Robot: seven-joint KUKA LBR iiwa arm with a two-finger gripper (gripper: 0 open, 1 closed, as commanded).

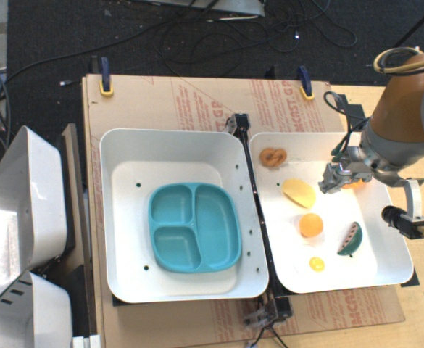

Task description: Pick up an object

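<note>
Nearest in the right white bin lies a small round yellow piece, then a green watermelon-slice toy and an orange ball. Farther back sits a pale yellow oval piece, with a brown pretzel-shaped toy beyond. The hand hovers just right of the oval piece; whether it is clenched I cannot tell. A small orange object shows beside it. A teal divided plastic tray rests in the left white bin.

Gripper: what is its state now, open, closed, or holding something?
Gripper: over the right bin, above a small orange item; open or closed cannot be told.
</note>
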